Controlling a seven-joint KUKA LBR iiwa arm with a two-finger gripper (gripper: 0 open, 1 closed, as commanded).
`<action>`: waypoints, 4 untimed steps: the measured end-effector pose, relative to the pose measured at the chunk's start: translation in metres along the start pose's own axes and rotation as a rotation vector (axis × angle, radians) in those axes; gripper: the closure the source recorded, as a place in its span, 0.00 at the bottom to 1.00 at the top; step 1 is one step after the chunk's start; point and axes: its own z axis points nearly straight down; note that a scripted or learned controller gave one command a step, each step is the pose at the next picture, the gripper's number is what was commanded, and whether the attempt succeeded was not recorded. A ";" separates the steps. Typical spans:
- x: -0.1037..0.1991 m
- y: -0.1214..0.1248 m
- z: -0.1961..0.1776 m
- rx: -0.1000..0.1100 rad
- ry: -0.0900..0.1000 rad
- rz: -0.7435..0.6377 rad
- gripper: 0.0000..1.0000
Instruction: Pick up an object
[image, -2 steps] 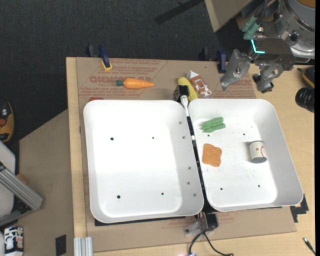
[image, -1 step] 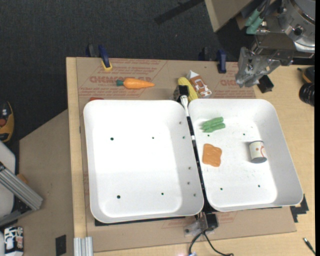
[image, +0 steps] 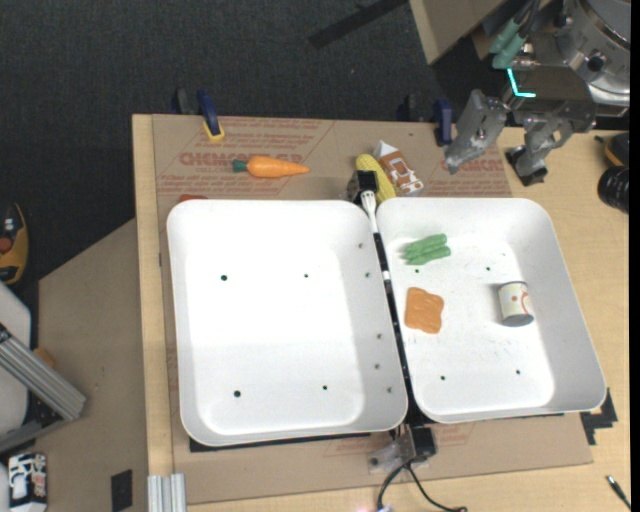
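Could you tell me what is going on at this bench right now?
A robot arm is set to pick an object from the bins. Its gripper hangs open above the far edge of the right bin, holding nothing. That bin holds a green piece, an orange piece and a small can. A toy carrot lies on the board behind the left bin.

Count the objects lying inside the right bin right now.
3. A green pea pod lies near the bin's far-left part, an orange piece sits nearer along the left wall, and a small white can lies toward the right. Nothing seems hidden.
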 end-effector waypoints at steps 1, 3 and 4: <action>0.000 0.001 -0.011 -0.004 0.000 0.000 1.00; 0.001 0.001 -0.022 -0.008 0.000 0.000 1.00; 0.001 0.001 -0.021 -0.006 0.000 0.000 0.00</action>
